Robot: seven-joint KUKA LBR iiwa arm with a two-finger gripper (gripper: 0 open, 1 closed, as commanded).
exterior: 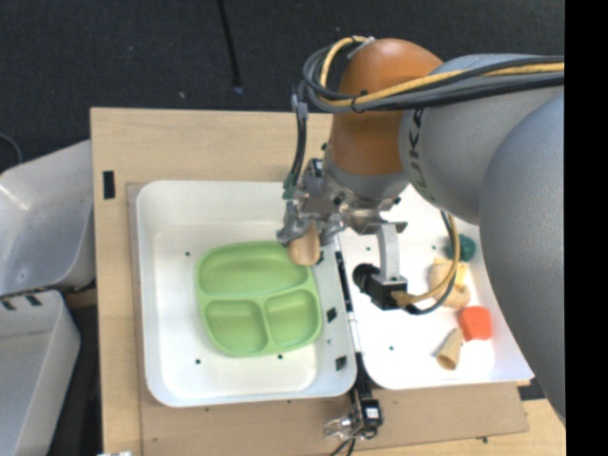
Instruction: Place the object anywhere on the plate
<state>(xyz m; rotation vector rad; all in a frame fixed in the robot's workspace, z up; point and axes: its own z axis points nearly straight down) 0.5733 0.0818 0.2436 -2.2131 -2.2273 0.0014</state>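
One small tan, rounded object [304,249] sits pinched in the closed tool [304,241], just above the green plate's [249,302] rim.

From my station I see the gripper [306,236] over the upper right corner of the green divided plate [258,298], a tan, rounded object [304,249] pinched between its fingers. The plate lies in the left bin [166,255]. In the right bin [418,359] lie an orange block [476,323], a tan cone [449,352] and a yellowish piece [448,281].
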